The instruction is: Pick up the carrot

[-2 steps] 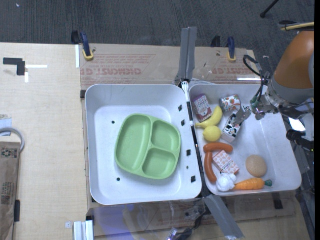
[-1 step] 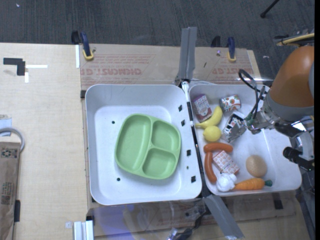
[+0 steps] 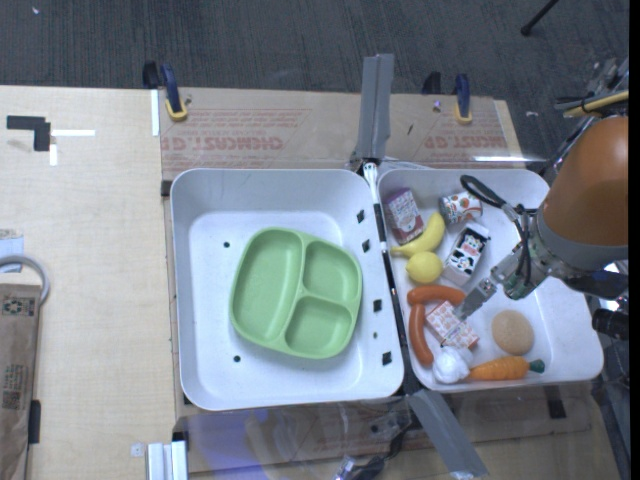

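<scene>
We note a light wooden counter carrying two white bins side by side. The left bin holds a green divided plate, lying flat near its middle. The right bin is crowded. Along its left side we see a small dark red packet, a banana, a lemon just below it, and two red sausages, one lying across and one running down toward the front. A white and red wrapped packet sits beside them, with a white garlic bulb at the front. The carrot lies along the front wall of the right bin, green end pointing right, just right of the garlic and below a tan egg-shaped item. The tool hangs over the wrapped packet, well above the carrot; we cannot tell its state. The arm enters from the right.
</scene>
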Robot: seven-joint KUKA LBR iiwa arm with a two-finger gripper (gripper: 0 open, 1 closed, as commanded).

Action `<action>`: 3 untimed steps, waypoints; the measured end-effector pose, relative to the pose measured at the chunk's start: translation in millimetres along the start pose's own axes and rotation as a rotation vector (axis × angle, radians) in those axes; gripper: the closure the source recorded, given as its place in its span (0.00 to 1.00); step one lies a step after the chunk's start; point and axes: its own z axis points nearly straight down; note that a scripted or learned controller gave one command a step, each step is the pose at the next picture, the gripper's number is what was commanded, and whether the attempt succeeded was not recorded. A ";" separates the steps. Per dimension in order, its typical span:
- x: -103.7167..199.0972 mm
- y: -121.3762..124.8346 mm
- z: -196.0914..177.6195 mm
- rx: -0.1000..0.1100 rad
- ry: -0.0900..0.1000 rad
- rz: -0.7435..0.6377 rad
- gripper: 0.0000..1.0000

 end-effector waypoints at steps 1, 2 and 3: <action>10.1 -1.8 79.8 0.001 0.001 0.096 0.00; -76.9 -50.7 18.1 0.000 -0.002 0.154 0.00; -52.7 -40.3 -58.6 0.000 -0.002 0.307 0.00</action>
